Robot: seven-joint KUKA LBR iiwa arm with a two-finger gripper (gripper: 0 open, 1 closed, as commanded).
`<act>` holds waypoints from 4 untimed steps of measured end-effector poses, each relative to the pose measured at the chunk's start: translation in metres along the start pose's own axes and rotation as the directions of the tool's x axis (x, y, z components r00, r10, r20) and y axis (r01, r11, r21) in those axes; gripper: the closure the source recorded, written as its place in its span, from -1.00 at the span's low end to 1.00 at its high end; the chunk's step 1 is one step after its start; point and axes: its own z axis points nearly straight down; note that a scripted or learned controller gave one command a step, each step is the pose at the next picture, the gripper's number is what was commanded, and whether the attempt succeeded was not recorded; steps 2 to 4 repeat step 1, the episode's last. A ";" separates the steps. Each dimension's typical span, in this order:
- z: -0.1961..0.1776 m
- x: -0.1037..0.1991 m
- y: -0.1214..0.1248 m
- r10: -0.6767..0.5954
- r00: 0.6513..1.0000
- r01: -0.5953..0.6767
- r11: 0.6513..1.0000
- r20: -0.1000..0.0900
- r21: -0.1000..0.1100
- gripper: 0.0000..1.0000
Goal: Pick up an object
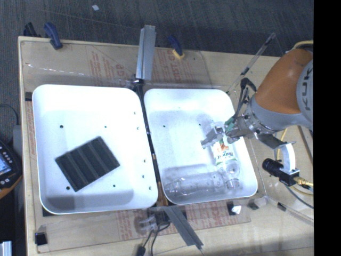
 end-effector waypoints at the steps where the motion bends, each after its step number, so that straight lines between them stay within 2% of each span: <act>1: 0.072 -0.011 0.026 0.179 0.984 -0.179 0.984 -0.003 0.007 -1.00; 4: 0.072 -0.011 0.026 0.179 0.984 -0.179 0.984 -0.003 0.007 -1.00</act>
